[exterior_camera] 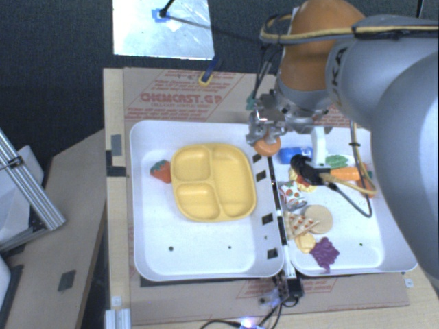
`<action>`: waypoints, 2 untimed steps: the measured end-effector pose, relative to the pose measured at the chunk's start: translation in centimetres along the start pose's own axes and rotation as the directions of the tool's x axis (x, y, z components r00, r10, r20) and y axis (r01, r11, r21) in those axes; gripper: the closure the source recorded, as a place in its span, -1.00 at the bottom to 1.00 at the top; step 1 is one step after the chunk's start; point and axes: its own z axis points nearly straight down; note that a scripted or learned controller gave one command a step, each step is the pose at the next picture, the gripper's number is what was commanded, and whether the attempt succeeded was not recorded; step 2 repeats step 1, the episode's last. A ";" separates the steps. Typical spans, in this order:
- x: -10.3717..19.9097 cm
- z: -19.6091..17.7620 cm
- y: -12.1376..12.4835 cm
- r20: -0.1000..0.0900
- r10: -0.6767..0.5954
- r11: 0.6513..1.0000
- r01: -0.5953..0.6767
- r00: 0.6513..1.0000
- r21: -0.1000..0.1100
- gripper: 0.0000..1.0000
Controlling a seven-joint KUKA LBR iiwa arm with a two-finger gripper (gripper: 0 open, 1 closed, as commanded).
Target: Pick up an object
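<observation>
Orange piece (267,145) sits at the jaws (267,141), over the divider between the bins (147,184); I can't tell whether it's grasped. My worry: it drops short of the tray (209,181) or strawberry (161,171).

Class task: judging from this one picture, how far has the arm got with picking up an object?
Done: the gripper has reached the divider between the bins. In hand: a small orange object sits right at its tip, grasp unconfirmed. Left: lifting it clear. The strawberry and purple grapes lie untouched.
</observation>
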 end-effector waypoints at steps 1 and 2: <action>-1.2 1.4 0.5 0.002 0.005 1.000 -0.005 1.000 0.002 1.00; -1.2 1.4 0.5 0.002 0.005 1.000 -0.005 1.000 0.002 1.00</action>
